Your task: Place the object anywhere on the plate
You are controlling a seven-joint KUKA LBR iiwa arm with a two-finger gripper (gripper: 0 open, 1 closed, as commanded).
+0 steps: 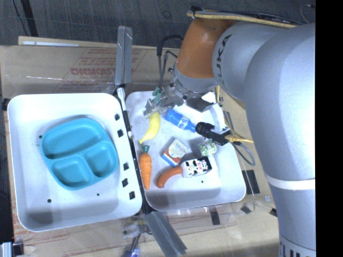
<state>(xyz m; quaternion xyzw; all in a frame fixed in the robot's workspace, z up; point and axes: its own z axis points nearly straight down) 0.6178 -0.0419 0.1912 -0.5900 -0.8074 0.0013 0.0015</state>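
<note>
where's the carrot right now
In the camera view, the orange plastic carrot lies in the white bin on the right, along its left wall, just below the yellow toy banana and left of the reddish toy sausage.

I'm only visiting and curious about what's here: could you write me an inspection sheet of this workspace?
Surface: two white bins side by side, left bin and right bin, with cardboard behind them.
Job's things: blue divided plate in the left bin; which object is meant cannot be told.
Clutter: banana, carrot, blue bottle, small carton, sausage, cow-patterned item, all in the right bin.
Claw: claw over the right bin's far end, beside the banana's tip.
Cables: dark cable behind the right bin.
Surroundings: dark floor beyond the bench.
</note>
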